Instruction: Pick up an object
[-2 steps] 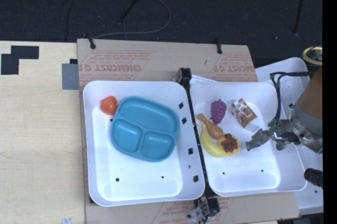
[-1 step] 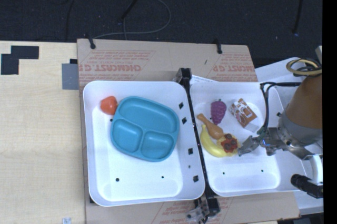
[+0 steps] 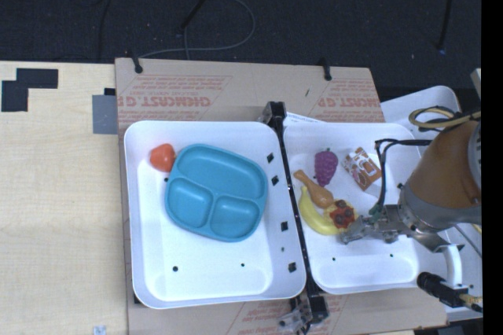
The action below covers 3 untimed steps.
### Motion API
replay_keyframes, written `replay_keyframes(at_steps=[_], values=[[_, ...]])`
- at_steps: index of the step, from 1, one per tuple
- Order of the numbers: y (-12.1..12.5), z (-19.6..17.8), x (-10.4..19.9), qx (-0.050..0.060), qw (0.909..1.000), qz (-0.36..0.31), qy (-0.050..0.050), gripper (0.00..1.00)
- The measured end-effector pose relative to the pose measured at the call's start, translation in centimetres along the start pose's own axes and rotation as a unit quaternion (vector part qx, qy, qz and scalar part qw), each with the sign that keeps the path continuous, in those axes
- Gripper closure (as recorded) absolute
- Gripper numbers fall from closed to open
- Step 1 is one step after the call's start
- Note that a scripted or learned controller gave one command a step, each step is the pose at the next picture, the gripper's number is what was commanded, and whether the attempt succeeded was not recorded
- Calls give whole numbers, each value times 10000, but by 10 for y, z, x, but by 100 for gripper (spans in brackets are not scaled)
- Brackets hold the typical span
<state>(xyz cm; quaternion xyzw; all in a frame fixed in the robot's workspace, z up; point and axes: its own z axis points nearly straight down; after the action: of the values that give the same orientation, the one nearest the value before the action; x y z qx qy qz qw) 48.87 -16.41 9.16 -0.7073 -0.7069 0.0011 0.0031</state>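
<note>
Two bins: shallow, white, set side by side on a cardboard sheet (image 3: pixel 236 93) that lies on the table (image 3: pixel 55 200).
Table: pale wood, with dark patches near its far left edge.
Left bin (image 3: pixel 204 278): holds a tomato and a plate; the front half of its floor is bare.
Tomato (image 3: pixel 163 157): small, red-orange, in the far left corner of the left bin, just beside the plate's rim.
Plate (image 3: pixel 216 192): blue, three compartments, lying flat in the middle of the left bin.
Divider: the two bins meet along a black clamp strip (image 3: pixel 289 204) running front to back.
Right bin (image 3: pixel 369 278): holds a cluster of toy food in its far half.
Drumstick (image 3: pixel 313 189): brown, lying at a slant, resting against the banana.
Banana (image 3: pixel 316 219): yellow, curved, left of centre in the right bin.
Grapes (image 3: pixel 326 165): purple bunch, behind the drumstick, near the far wall.
Red piece (image 3: pixel 343 213): small, dark red, touching the banana's right end; kind cannot be told.
Packet (image 3: pixel 363 167): brown and white, tilted, right of the grapes.
Hand (image 3: pixel 355 233): low in the right bin, tips just beside the red piece and the banana's end; how far open it is cannot be told, and nothing is seen between its tips.
Arm (image 3: pixel 444 176): orange band above grey wrist, reaching in over the right bin's right side.
</note>
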Motion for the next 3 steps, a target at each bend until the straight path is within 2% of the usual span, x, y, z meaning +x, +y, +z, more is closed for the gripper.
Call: replay_keyframes(at_steps=[1,2,3], values=[[0,-12,-2,0,10000,33,-1,100],[0,-75,-4,-42,10000,-10,-17,100],[-7,-124,-12,-39,10000,2,-18,100]])
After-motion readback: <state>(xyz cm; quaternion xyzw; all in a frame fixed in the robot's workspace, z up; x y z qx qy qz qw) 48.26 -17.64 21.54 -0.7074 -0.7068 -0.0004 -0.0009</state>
